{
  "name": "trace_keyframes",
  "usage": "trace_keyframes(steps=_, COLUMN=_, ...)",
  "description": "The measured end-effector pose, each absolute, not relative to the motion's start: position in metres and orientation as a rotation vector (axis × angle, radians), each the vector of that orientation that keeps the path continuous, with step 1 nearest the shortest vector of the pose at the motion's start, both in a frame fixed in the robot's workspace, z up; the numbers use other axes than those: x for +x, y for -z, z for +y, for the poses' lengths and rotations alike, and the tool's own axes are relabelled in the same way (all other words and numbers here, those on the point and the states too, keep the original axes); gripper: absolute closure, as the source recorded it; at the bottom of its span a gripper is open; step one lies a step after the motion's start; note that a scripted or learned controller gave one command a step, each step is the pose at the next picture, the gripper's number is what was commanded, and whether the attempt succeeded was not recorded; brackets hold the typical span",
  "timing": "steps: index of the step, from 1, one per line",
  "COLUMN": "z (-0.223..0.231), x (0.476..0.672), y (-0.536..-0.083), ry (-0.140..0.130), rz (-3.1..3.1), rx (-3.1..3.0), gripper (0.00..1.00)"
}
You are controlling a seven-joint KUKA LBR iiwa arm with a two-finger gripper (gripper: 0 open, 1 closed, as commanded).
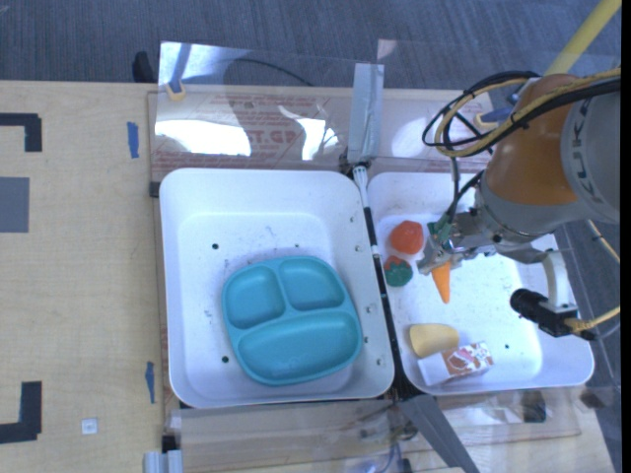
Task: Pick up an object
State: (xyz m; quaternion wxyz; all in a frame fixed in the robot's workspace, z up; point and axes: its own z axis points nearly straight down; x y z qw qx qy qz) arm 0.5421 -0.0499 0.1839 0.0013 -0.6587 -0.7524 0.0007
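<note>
Red print on the clear sheet [266,126] behind the bins, too blurred to read; small packet [465,360] in the right bin [562,358] has red label, text illegible; gripper [441,254] over right bin's left part, arm [537,156] above it; toy carrot [441,281] sits just under the fingertips, seemingly touching them, tip pointing toward the near edge; cannot tell whether it is clamped or how far the gripper is spread; red-orange ball [405,236] and green round piece [397,273] just left of gripper; yellow wedge [433,339] nearer, beside packet; left bin [197,215] holds a blue divided plate [292,317].
</note>
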Motion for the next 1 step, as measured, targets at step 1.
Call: trace_keyframes(steps=1, z=-0.0516, x=0.5527, y=-0.1837, ry=-0.001, rz=-2.041, rx=-2.390, gripper=1.00)
